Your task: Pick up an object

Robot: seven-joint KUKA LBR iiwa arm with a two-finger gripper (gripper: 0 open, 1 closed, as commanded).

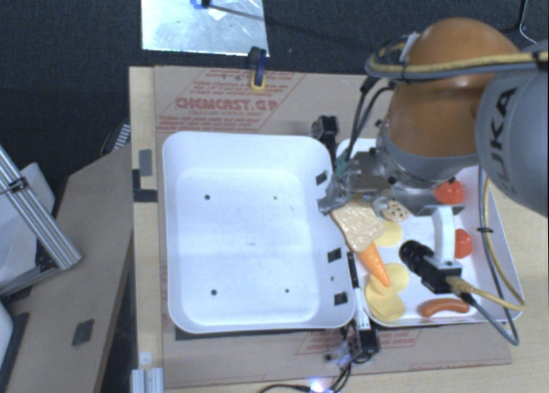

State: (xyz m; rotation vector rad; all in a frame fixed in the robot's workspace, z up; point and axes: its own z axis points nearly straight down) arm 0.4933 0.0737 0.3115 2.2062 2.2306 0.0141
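**At the right bin's left wall: a grasp on the cracker not yet proved**

From the overhead camera, the gripper [340, 192] sits low over the left side of the right bin [482, 321], close against the wall it shares with the left bin [249, 241]. The bulky grey-and-orange wrist covers much of it, so I cannot tell whether the claw is apart or together.

Just below it in the picture lies the likeliest target, a tan cracker [358, 225]. It is flat, thin and roughly square, with a matt, grainy face. Its upper end meets the gripper (touching it or tucked beneath it, I cannot say which).

I judge the step in hand to be the reach-and-close, since nothing shows as lifted. The next move calls for a firm bite across the cracker's thin edge, then a straight lift. So flat and stiff a piece offers little purchase and may slip or tip.

Against the cracker's lower end rests a carrot [376, 264], orange, tapered and glossy. A pale yellow disc [385, 304] lies below the carrot, smooth and rounded. A red-orange sausage [443, 306] lies near the front rim. All look like hard, light toy food.
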